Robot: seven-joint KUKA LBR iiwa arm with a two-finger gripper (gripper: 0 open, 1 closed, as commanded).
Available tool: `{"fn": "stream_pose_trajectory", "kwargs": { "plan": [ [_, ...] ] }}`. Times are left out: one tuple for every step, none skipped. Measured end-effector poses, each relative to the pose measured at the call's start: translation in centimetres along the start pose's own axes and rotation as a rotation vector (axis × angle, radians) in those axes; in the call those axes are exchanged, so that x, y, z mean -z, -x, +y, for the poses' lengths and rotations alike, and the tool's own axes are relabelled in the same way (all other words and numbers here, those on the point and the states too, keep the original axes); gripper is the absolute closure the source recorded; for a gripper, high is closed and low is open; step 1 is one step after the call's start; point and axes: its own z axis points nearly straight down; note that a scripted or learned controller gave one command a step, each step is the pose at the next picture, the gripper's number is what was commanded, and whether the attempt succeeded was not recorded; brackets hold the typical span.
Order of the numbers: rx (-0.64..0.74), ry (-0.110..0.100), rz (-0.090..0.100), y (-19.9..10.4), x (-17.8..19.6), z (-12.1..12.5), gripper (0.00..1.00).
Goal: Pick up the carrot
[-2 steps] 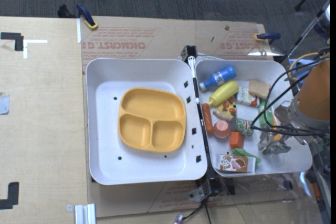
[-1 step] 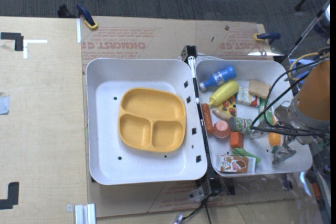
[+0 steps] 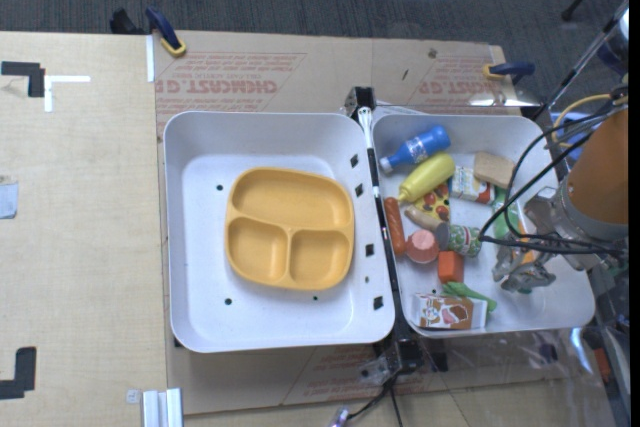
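The bench (image 3: 70, 215) is bare pale wood on the left, with a cardboard sheet (image 3: 300, 75) under the two bins. The left bin (image 3: 190, 315) holds a yellow plate (image 3: 291, 227) with three compartments, lying flat near the bin's middle.

Just to its right, the right bin (image 3: 560, 310) is crowded with toy food. Along its left wall lies a reddish sausage (image 3: 396, 225). Further back sits a blue bottle (image 3: 415, 147), and just in front of it a yellow bottle (image 3: 427, 176), both on their sides. A pizza slice (image 3: 432, 207) lies beneath the yellow bottle. The carrot (image 3: 452, 269), a short orange piece with green leaves trailing toward the front right, lies in the front half of this bin, just beside a round pink piece (image 3: 422, 245) and just behind a small carton (image 3: 449, 312) at the front wall.

At the right side of the bin, the gripper (image 3: 524, 267) hangs low, well apart from the carrot, with dark cables looping above it. Whether its fingers are spread or closed cannot be told.
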Motion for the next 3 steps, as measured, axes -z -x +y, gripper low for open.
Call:
{"fn": "stream_pose_trajectory", "kwargs": {
  "plan": [
    [0.470, 0.006, 0.004, -1.23, -0.97, -2.34, 1.00],
    [0.480, 0.012, -0.010, -0.36, -0.93, -1.67, 0.00],
    [0.477, 0.007, -0.010, -0.32, 0.02, -1.89, 1.00]
  ]
}}
